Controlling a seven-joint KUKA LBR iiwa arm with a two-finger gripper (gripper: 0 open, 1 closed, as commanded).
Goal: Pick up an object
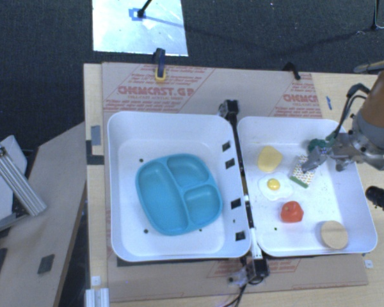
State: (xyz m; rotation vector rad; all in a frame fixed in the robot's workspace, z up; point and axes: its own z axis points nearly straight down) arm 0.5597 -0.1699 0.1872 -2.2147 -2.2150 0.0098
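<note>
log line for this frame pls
arm: over right white bin | gripper: above small speckled green-edged block, no grasp seen | left bin: blue divided plate

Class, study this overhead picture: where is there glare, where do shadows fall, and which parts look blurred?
Camera view: strong glare on the shiny metal sheet at the top; the white bins look bright and evenly lit, with only soft shadows under the blue tray and toy food; the arm near the right edge looks slightly blurred.

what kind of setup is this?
Likely a robot-grasping lab bench: two white bins clamped on a board, toy food such as a fried egg and tomato, and the arm's pincer over the right bin.
</note>
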